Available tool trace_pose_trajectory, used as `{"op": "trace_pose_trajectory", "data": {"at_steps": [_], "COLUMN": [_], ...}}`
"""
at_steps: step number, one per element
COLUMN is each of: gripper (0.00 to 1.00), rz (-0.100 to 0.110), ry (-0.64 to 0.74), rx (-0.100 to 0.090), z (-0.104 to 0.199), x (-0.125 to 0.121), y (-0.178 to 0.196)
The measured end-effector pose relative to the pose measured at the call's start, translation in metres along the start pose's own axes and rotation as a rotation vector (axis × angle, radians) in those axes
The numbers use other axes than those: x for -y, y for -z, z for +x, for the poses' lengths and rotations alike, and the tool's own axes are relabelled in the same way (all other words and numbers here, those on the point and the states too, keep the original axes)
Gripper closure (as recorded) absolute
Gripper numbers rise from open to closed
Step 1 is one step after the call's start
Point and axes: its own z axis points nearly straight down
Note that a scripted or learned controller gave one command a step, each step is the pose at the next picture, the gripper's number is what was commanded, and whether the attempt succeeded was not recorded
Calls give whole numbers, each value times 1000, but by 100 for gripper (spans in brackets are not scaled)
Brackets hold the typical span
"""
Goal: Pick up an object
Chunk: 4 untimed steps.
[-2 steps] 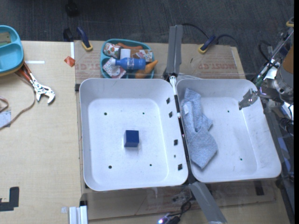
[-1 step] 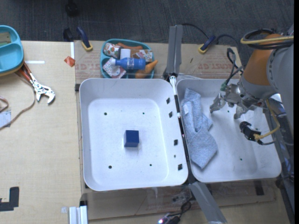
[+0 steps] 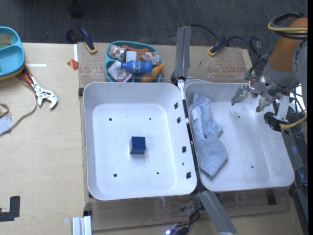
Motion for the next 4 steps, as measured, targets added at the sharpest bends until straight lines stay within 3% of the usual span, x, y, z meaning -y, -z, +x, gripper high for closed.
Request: {"op": "trace_pose_trajectory", "data": {"at_steps": [1,2,3,4], "gripper": [100,100,0,0], "rz": [0,-1,0,2], "ry": [3,6,6,-14], "rx": [2,5,4,0], "z": [1,0,1,-24], "x": [0,0,0,53], "y": [9,18,18,62]}}
